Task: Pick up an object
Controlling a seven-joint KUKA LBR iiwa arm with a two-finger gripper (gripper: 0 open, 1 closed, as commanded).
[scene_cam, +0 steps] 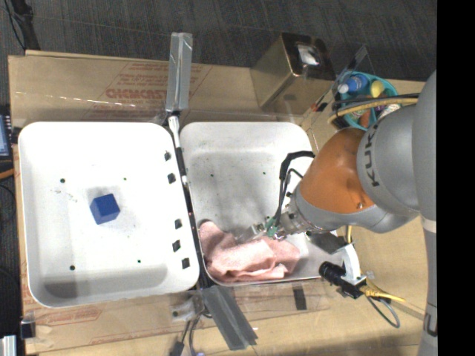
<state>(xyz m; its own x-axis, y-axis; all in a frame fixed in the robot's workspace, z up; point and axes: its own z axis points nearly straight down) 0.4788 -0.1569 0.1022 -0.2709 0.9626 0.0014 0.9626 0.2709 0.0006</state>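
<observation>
A: We're at the approach. The gripper hangs low in the right bin, right at the top edge of the pink cloth bunched along the near wall.

B: And the jaws?

A: Too small and dark here; we cannot tell how they stand, or whether they touch fabric.

B: The blue cube sits alone in the left bin, well apart.

A: Next we likely need a firm pinch on a fold, then a straight lift.
</observation>
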